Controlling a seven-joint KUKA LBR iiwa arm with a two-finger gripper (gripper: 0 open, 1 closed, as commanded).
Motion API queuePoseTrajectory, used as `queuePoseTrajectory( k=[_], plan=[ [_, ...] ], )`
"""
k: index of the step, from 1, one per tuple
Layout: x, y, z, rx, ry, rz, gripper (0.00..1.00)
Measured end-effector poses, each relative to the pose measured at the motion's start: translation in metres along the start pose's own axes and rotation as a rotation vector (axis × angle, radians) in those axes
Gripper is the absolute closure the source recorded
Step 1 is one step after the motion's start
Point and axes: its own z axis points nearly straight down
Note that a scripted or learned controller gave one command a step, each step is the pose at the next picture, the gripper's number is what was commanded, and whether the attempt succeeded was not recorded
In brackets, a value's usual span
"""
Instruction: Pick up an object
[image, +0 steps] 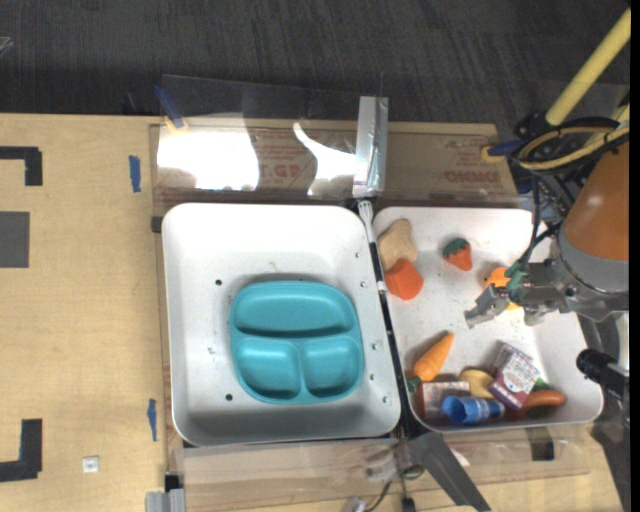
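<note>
My gripper (506, 299) hangs over the right side of the right bin (430, 226), the arm's orange band (604, 212) above it at the view's right edge. A small orange and yellow object (497, 276) shows just at the gripper's upper left, partly hidden by it. Elsewhere in this bin lie a tan lump (397, 240), an orange cup (404, 281), a small orange fruit with a green top (458, 253), and a toy carrot (434, 356). A pink-and-white box (516, 375), a blue bottle (470, 408), a yellow piece (478, 380) and a red piece (546, 400) crowd the front.
The left bin (190, 300) holds a teal divided plate (296, 338). A metal divider (371, 145) stands behind the bins. Yellow and black cables (560, 140) hang at the top right. Bare white floor lies between the carrot and the orange fruit.
</note>
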Motion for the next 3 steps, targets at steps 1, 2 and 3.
queuePoseTrajectory(
  k=[1,2,3],
  plan=[
    [-0.026,-0.011,0.055,0.004,0.0,-0.028,0.0],
    [0.007,-0.005,0.077,0.002,0.001,-0.069,0.0],
    [0.001,-0.005,0.098,0.002,0.001,0.139,0.0]
  ],
)
